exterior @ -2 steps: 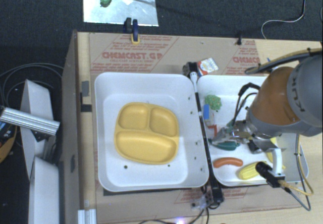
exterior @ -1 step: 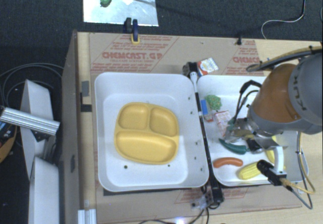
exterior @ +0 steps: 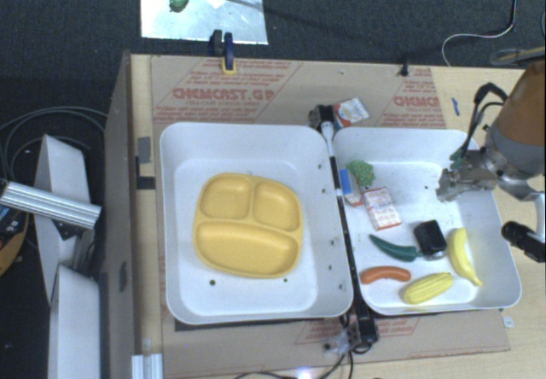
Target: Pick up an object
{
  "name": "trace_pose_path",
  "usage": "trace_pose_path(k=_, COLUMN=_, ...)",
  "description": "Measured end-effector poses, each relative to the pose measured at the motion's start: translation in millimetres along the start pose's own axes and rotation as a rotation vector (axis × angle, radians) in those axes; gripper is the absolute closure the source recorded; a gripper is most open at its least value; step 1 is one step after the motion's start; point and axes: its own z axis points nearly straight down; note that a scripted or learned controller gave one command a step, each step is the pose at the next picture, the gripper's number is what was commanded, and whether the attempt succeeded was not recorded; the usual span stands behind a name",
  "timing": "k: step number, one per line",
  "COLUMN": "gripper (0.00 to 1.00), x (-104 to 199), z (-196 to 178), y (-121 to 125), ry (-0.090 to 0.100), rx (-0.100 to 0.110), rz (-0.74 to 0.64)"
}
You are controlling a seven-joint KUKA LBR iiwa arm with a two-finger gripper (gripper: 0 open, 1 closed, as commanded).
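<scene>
The right bin (exterior: 401, 305) holds several small items. A green broccoli piece (exterior: 361, 172) lies near its left wall, with a red and white box (exterior: 381, 207) just below it. Further forward lie a dark green pepper (exterior: 393, 247), a black block (exterior: 430, 238), a yellow banana (exterior: 463, 255), a yellow corn cob (exterior: 426, 287) and an orange sausage (exterior: 385, 275). My gripper (exterior: 452, 184) hangs over the right part of this bin, above and to the right of the black block, with nothing visibly in it.
The left bin (exterior: 183, 283) holds a yellow compartment plate (exterior: 249, 224). A blue strip (exterior: 345, 182) lies along the divider between the bins. A small packet (exterior: 351, 112) sits on the bench behind the bins.
</scene>
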Motion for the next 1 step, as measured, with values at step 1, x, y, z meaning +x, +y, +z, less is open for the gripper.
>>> trace_pose_path(k=1, gripper=0.0, x=0.7, z=0.8, y=-0.4, ry=0.001, rx=0.002, rz=-0.001)
